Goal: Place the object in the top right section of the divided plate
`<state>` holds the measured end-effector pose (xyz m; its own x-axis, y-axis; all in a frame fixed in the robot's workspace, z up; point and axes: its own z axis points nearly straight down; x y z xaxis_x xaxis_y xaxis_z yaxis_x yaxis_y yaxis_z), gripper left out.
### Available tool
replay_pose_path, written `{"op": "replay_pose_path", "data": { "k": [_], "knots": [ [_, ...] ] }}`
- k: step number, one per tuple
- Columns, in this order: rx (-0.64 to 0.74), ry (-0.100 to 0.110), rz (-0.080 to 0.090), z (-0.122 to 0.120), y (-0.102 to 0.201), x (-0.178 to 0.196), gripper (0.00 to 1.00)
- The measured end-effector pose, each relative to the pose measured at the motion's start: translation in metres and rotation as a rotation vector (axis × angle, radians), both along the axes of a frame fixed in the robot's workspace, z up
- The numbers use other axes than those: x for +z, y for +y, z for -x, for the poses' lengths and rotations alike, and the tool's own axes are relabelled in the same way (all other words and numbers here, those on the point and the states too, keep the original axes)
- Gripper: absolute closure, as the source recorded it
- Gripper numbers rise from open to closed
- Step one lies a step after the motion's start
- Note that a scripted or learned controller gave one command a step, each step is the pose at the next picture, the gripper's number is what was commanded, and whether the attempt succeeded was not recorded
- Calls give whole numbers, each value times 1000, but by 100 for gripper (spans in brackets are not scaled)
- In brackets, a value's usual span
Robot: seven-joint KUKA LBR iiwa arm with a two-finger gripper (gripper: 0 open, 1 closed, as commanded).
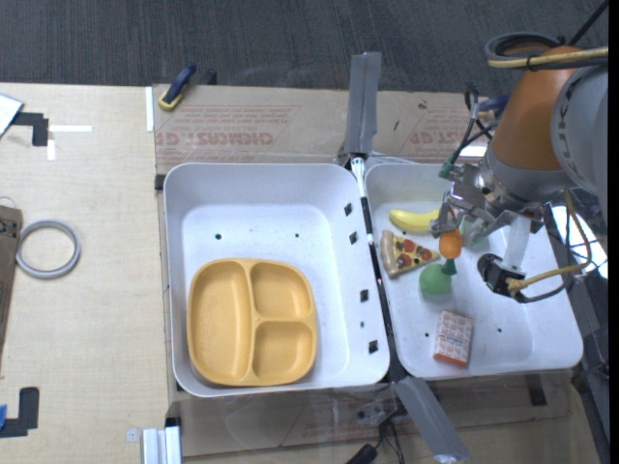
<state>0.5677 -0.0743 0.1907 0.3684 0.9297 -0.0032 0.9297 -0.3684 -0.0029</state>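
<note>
Left bin (193,201) held yellow divided plate (253,321), all sections bare. Right bin (542,341) held banana (411,220), pizza slice (406,253), green pear (436,281), small carton (453,338). Arm (542,114) reached over right bin. Gripper (451,232) hung above the pear, fingers closed on small orange object (450,245), lifted clear of bin floor.

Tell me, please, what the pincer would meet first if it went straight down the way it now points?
Probably the small orange piece right at the pincer, with the green toy just below; depth is hard to judge from this slanted view.
</note>
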Motion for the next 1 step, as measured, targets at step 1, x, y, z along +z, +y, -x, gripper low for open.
{"op": "replay_pose_path", "data": {
  "k": [1],
  "knots": [
    [1,2,2,0,-1,8,100]
  ]
}}
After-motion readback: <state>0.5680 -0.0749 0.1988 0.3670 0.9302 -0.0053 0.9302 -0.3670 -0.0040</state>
